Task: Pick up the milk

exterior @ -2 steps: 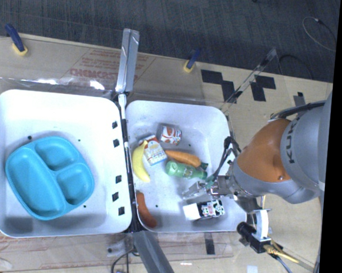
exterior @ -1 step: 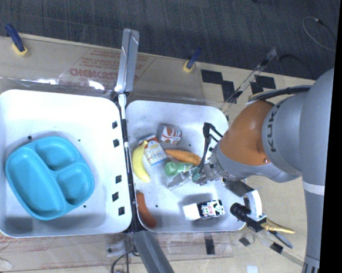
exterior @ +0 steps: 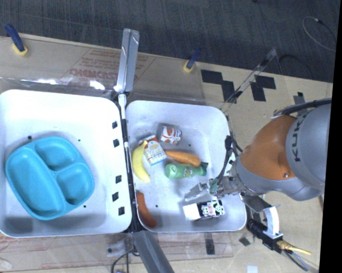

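Observation:
The milk (exterior: 204,210) is a small white carton with black cow spots, lying on its side near the front right corner of the right bin (exterior: 179,113). My gripper (exterior: 205,192) hangs just above and behind the carton, reaching in from the right under the orange-banded wrist (exterior: 266,158). It sits between the carton and a green bottle (exterior: 184,172). From this view I cannot say whether it touches the carton.
The right bin also holds a banana (exterior: 139,162), a carrot (exterior: 183,158), a small snack carton (exterior: 154,151), a round can (exterior: 170,134) and a brown sausage (exterior: 146,211). A blue divided plate (exterior: 47,176) lies in the left bin (exterior: 20,103).

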Controlling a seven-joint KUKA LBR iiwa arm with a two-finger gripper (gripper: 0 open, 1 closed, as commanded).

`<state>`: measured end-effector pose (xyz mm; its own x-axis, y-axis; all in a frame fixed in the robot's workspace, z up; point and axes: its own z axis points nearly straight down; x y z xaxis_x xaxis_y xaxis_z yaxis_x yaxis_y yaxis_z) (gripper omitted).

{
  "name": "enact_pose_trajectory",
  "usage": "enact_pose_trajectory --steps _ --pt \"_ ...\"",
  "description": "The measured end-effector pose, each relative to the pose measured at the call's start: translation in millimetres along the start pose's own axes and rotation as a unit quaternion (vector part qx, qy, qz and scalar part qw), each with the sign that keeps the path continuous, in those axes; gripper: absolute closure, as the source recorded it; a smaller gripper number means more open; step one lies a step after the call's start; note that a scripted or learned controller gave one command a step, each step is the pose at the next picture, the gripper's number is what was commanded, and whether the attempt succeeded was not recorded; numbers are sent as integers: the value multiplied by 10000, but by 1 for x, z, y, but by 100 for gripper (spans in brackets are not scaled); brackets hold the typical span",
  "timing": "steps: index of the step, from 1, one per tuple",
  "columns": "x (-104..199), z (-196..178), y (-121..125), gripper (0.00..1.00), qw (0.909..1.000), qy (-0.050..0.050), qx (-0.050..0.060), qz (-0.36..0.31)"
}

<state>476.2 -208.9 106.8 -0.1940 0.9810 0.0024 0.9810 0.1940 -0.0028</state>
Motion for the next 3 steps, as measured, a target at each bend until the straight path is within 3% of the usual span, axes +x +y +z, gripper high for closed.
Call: enact_pose_trajectory --steps 1,2,3 --pt "9 15 2 0 9800 5 3 1988" --pt "5 16 1 0 9993 10 7 385" --pt "7 15 2 0 9926 -10 -14 1214"
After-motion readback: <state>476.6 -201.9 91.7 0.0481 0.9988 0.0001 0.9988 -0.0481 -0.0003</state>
